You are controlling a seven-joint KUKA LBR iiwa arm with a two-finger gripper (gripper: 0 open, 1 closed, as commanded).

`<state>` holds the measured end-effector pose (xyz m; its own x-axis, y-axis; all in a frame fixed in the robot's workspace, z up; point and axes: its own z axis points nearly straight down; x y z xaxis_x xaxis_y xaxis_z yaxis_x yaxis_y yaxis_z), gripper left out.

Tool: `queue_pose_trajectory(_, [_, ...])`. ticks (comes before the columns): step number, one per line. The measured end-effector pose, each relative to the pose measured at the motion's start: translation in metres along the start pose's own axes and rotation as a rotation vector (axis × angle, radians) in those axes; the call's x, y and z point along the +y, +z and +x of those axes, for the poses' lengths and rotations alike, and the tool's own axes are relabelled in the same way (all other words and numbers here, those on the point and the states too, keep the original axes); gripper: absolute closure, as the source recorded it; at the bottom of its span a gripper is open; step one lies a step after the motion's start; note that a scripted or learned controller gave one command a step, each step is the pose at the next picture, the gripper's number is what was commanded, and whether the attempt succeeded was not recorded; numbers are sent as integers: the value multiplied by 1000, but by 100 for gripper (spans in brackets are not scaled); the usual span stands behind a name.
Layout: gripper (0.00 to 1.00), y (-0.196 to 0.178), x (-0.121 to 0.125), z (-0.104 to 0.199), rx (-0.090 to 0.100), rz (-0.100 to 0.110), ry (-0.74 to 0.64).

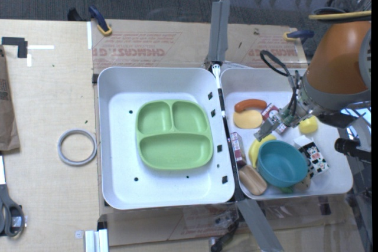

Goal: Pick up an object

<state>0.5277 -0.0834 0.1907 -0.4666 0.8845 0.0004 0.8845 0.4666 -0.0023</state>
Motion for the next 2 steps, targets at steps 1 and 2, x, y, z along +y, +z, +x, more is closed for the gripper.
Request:
queue_pose_trajectory(1, [0, 99, 65, -60, -2, -2, -104])
queue_pose_trajectory(2, [0, 99, 65, -60, -3, -3, -104])
